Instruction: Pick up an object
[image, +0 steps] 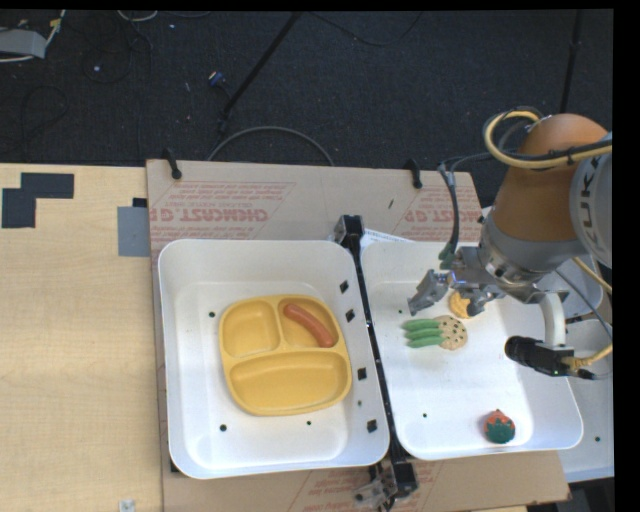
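Camera view: green bean pods (424, 331) beside a speckled cookie (453, 334), spread fingers (428, 291) just above.

- You are looking at a robotics lab, not a home or kitchen.
- At the right of the frame a grey and orange industrial arm (545, 215) trails loose cables.
- Two white bins (190, 290) sit on printed cardboard (250, 205) laid over the plywood tabletop (70, 350).
- Across the top, black cables (260, 60) run over dark carpet.
- Toy food fills the yellow tray (285, 372).
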